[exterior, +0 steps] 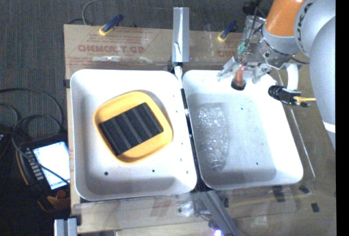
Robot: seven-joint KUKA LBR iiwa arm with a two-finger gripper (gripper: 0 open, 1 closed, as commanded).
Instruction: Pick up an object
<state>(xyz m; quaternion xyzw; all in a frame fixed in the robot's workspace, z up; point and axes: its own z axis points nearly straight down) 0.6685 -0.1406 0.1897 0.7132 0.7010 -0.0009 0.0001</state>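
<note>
The arm (313, 17) enters from the right and bends down over the far edge of the right bin (283, 169), its orange band tilted toward the bench's far right corner. The grey upper link fills the right side of the view, and the wrist slopes down and to the left from the band. The gripper (238, 79) hangs over the far left part of the right bin, close to that bin's far rim. A small dark, reddish tip shows at its lower end, but whether the fingers stand apart or closed cannot be told from this view, and nothing can be seen held between them.

A clear plastic bottle (211, 134) lies on its side in the right bin, along the bin's left wall, running from the middle toward the near edge. It lies apart from the gripper, nearer the camera.

In the left bin (87, 175) a yellow tray-like object with a dark ribbed insert (132, 127) rests near the centre, turned at a slant to the bin's walls.
</note>
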